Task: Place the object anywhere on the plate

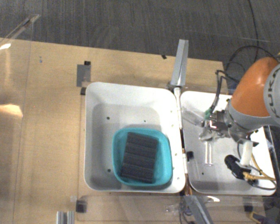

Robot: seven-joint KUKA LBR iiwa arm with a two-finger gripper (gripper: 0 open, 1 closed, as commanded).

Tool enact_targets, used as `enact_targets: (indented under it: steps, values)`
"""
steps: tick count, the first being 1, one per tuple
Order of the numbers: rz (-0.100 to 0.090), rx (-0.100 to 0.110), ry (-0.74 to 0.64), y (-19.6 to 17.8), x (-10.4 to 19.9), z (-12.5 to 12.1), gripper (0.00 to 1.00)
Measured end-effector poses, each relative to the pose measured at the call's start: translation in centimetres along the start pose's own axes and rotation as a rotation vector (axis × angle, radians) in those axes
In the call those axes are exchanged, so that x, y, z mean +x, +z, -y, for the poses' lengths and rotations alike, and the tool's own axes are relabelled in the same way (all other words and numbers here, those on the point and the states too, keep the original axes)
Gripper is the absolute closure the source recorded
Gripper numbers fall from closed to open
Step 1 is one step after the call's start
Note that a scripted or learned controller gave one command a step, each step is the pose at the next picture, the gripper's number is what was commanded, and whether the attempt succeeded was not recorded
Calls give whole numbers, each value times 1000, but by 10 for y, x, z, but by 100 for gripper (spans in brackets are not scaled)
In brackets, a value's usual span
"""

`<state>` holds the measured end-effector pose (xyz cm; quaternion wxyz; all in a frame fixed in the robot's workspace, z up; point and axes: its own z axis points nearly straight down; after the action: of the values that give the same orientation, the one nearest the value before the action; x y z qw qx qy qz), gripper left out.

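A dark grey ribbed block (139, 156) lies flat on the teal square plate (165, 155), which sits in the front half of the left bin (97, 130). My gripper (208, 136) hangs over the right bin (258, 183), below the orange band of the arm (253, 94). It is well to the right of the plate, across the wall between the bins. Nothing shows in its grasp.
A grey metal post (180, 64) stands at the back between the two bins. Black and yellow cabling (240, 169) hangs from the wrist over the right bin's floor. The wooden bench (36, 127) stretches out to the left.
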<state>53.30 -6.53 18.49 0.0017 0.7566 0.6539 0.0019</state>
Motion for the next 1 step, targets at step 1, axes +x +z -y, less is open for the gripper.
enact_targets:
  steps: [1]
  values:
    - [0, -3, -239, -10, 64, -21, 100]
